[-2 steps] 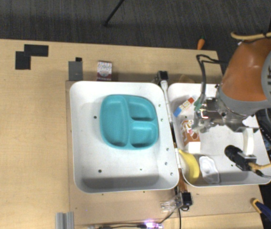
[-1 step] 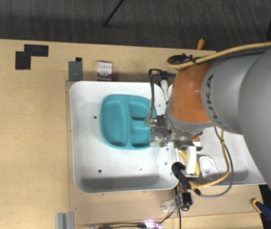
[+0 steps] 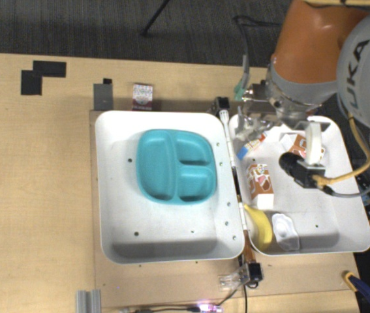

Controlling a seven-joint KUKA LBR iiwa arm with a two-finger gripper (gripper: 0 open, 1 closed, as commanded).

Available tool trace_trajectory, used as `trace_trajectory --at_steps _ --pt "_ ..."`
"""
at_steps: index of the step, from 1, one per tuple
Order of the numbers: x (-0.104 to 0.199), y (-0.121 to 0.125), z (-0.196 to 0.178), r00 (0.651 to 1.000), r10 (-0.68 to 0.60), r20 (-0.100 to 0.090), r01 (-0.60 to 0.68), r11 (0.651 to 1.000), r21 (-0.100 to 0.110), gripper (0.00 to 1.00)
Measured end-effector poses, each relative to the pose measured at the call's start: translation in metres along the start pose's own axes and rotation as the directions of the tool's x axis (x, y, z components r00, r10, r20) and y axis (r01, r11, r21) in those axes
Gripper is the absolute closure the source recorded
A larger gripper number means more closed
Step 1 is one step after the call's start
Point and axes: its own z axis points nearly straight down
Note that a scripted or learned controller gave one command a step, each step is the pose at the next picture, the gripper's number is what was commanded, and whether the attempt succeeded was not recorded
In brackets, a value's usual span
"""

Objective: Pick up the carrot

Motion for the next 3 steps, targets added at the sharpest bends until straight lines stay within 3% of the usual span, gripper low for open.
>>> trace_trajectory --at_steps 1,2,3 --pt "-0.003 -0.038 0.104 0.977 0.212 0.007 -0.212 0.977 0.023 1.0" --pt "-0.015 -0.064 0.153 0.895 0.447 0.01 -0.447 0.894 0.021 1.0" --pt "-0.007 -0.064 0.095 0.975 0.221 0.003 -0.221 0.975 0.014 1.0"
